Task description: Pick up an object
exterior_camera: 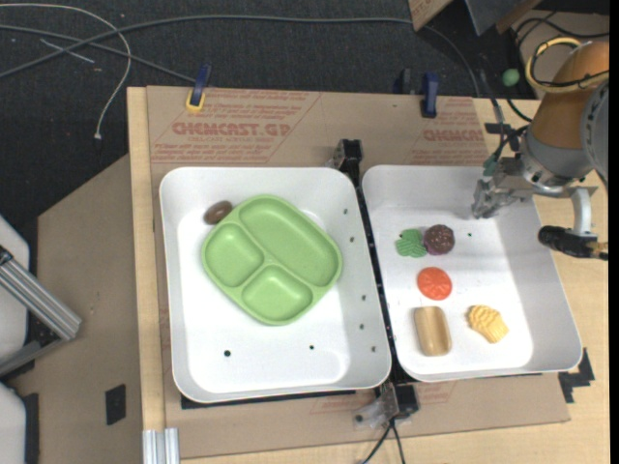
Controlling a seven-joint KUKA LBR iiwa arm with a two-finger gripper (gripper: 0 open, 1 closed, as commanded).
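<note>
Grey jaws (484,204) hover over the right bin (542,341), holding nothing.

**Tally of Things on the Bench**

Two white bins sat side by side: a left bin (184,288) and a right bin (542,307). One green divided plate (272,258) with three compartments lay in the left bin, and one small brown piece (219,212) lay just beside that plate. The right bin held five toy foods: one green (411,244), one dark purple (440,239), one orange-red (434,283), one tan (432,330), one yellow (487,323). Two blue clamps (200,85) stood beyond the bins.
</note>
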